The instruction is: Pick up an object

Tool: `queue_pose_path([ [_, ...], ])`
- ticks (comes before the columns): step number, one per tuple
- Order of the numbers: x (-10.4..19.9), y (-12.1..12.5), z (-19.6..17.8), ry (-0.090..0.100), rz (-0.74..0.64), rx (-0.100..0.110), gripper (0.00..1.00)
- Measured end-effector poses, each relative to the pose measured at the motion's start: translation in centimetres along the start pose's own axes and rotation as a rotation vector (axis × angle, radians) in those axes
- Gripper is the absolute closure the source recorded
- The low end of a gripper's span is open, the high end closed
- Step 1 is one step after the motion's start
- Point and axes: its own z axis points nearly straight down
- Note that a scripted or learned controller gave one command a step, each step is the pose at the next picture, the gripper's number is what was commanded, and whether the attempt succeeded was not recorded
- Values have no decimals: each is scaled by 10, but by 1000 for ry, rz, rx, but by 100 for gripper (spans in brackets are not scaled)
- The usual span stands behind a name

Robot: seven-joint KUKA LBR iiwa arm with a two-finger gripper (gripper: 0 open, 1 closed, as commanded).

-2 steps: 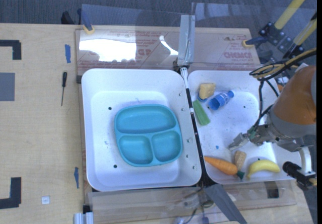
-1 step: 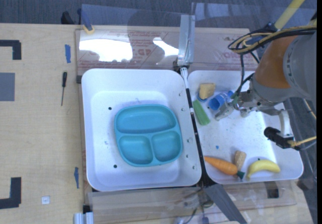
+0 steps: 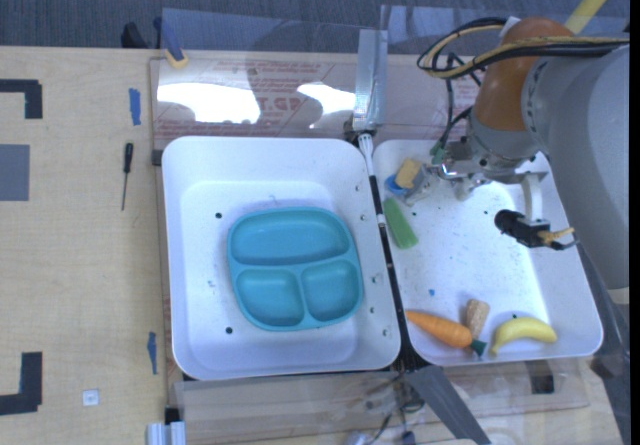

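My gripper (image 3: 446, 173) hangs low over the far left part of the right bin (image 3: 570, 278), below the orange-banded wrist. Just left of it lies a small yellow block (image 3: 407, 173), with a blue piece (image 3: 394, 189) under it near the bin's wall. A green oblong piece (image 3: 401, 225) rests a little nearer along the left wall. At the bin's front lie an orange carrot (image 3: 438, 329), a tan cork-like piece (image 3: 476, 313) and a yellow banana (image 3: 523, 331). Nothing is visibly held.
The left bin (image 3: 190, 183) holds a teal divided plate (image 3: 294, 267). A metal divider post (image 3: 371, 83) stands behind the seam between the bins. A screwdriver (image 3: 126, 173) lies on the bench at far left. The arm's body covers the right bin's far right.
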Motion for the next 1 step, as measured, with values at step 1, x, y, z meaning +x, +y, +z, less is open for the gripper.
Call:
queue_pose_path([
  [1,8,-92,-1,4,-4,-12,0],
])
